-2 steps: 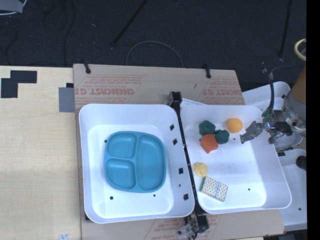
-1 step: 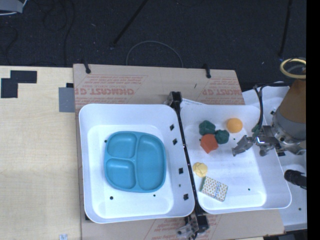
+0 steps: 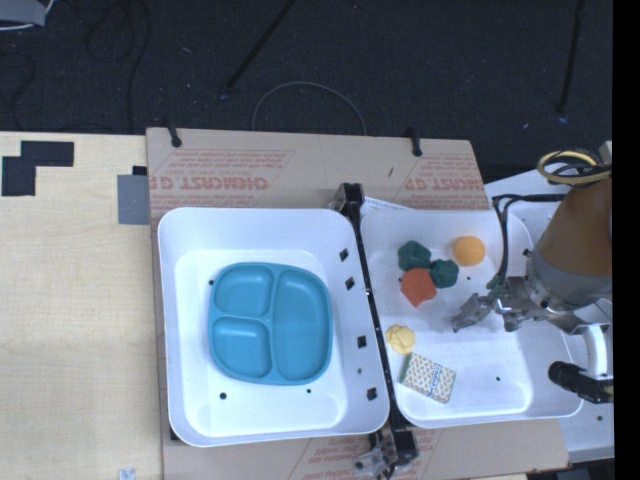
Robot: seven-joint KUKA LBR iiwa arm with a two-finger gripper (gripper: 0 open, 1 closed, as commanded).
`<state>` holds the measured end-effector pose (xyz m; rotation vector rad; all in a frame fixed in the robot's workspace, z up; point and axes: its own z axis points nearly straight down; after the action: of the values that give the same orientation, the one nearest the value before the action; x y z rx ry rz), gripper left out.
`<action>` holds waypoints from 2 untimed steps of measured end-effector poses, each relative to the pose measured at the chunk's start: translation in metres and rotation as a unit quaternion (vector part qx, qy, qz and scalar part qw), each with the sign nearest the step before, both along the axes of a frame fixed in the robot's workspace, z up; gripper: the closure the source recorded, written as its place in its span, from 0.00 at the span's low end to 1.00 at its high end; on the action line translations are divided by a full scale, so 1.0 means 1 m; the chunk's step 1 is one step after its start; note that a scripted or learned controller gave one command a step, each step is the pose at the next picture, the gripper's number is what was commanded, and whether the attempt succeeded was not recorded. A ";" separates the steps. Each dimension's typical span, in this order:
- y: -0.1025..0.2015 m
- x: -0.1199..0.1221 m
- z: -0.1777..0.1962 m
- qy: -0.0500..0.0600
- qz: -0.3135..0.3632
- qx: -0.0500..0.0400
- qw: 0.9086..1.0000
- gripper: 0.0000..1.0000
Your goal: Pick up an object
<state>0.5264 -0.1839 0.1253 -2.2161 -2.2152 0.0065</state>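
Two shallow white bins sit side by side on a sheet of printed cardboard (image 3: 300, 173) laid over the bench (image 3: 70, 318). The left bin (image 3: 190, 238) holds a blue divided plate (image 3: 270, 322) with three compartments, lying flat near the bin's middle. The right bin (image 3: 500, 388) carries the loose objects: an orange ball (image 3: 468, 250) close to the far edge, a dark green lumpy piece (image 3: 413, 256) just to its left, a second dark green piece (image 3: 444, 273) nearer the middle, and a red-orange block (image 3: 418, 287) touching or nearly touching both green pieces. Nearer the front edge lies a small yellow object (image 3: 401, 339), and just beside it, toward the front, a flat patterned packet (image 3: 429, 377) rests tilted on the bin floor. The arm's gripper (image 3: 470, 315) hangs over the right half of the right bin, its grey fingers (image 3: 466, 317) pointing left toward the cluster. Whether the fingers are spread or pressed together cannot be told at this angle, and nothing is visible between them. The gripper stands apart from the second green piece and the red-orange block, with bare bin floor between. The orange band (image 3: 580, 233) of the arm shows above the wrist at the bin's right edge.
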 end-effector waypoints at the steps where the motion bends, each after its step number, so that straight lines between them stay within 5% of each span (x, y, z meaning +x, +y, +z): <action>1: 0.001 0.000 -0.040 -0.002 0.000 -0.001 1.000 0.00; 2: -0.001 0.001 -0.026 -0.004 -0.002 -0.001 1.000 1.00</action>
<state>0.5272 -0.1846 0.0989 -2.2260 -2.2161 0.0001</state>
